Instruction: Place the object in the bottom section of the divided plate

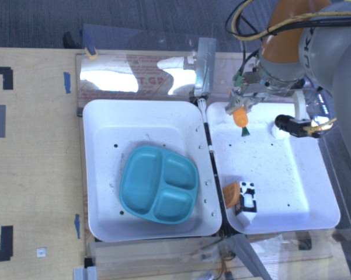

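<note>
Spreading under everything is the tan table, marked with black shapes and bits of blue tape along its left part. Reaching in from the right, the grey arm with its orange band occupies the upper right corner, cables looped above it.

Two shallow white bins sit side by side, their inner rims touching. The left bin carries the teal divided plate, which lies flat and slightly turned near the bin's middle; it has one long section on its left side and two smaller ones on its right, all bare.

The right bin lies under the arm. Near its lower left corner, just beside the shared rim, rest a small orange-brown piece and, touching it on the right, a black-and-white item. A small white lump sits near the bin's upper right, beside a black part of the arm.

The gripper hangs over the upper left part of the right bin, its fingers clamped on the top of a small orange carrot-like object whose green tip points down. That object is well apart from the plate, across the rim between the bins.
</note>
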You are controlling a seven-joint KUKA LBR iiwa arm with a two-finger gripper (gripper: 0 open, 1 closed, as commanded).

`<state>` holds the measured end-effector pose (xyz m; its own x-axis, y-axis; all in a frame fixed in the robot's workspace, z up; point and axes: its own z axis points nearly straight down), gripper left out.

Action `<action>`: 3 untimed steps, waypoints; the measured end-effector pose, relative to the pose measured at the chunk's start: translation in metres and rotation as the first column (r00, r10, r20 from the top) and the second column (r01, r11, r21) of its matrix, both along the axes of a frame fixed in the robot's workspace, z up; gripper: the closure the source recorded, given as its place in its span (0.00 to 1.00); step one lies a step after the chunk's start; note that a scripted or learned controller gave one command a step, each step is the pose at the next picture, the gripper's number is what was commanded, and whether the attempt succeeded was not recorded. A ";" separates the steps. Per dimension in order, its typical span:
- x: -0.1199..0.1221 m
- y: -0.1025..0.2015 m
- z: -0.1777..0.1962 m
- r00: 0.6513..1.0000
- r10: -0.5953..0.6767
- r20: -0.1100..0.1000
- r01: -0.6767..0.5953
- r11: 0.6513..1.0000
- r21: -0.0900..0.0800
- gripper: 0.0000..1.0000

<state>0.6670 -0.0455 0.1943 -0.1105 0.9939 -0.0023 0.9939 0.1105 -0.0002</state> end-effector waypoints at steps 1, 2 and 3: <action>-0.024 0.064 -0.001 0.991 -0.131 -0.002 0.131 0.991 0.002 1.00; -0.068 0.068 -0.010 1.000 0.008 -0.002 -0.008 1.000 0.003 1.00; -0.100 0.175 -0.018 0.999 0.035 -0.004 -0.035 0.999 0.005 1.00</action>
